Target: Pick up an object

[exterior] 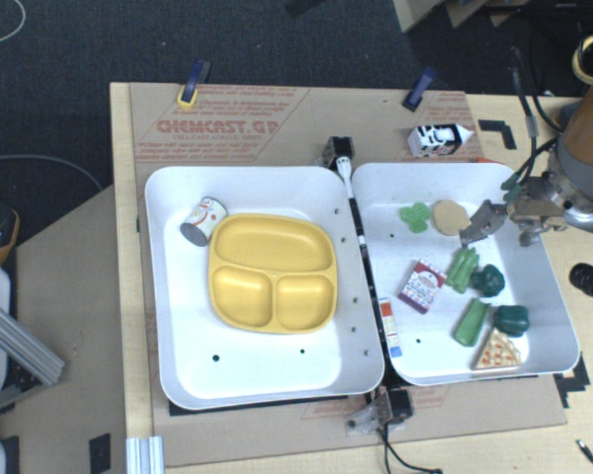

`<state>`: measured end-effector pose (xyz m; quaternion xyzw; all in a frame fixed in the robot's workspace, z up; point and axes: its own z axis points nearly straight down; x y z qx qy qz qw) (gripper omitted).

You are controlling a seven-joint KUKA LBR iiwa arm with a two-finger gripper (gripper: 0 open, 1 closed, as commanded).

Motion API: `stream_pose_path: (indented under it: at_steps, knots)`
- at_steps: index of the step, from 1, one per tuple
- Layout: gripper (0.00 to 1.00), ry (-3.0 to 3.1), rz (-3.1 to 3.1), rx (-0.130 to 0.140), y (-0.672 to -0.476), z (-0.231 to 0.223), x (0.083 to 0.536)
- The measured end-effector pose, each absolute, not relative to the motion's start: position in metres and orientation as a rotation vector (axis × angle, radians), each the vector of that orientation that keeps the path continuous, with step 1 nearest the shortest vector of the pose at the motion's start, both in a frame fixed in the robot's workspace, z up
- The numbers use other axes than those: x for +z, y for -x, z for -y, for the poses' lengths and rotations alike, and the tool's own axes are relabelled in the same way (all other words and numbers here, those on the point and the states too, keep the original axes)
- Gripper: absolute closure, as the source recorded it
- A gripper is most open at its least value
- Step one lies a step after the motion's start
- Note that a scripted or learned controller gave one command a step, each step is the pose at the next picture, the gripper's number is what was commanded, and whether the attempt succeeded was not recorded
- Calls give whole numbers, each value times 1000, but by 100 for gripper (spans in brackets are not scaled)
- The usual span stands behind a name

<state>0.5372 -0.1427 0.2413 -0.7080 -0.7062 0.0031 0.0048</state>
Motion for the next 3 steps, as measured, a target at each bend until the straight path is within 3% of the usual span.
stream_pose_path:
  at_steps: [1, 3]
  knots:
    - [0, 2221, 2221, 0, -539, 143, 247]
    - [0, 2218, 2216, 5, -546, 142, 152]
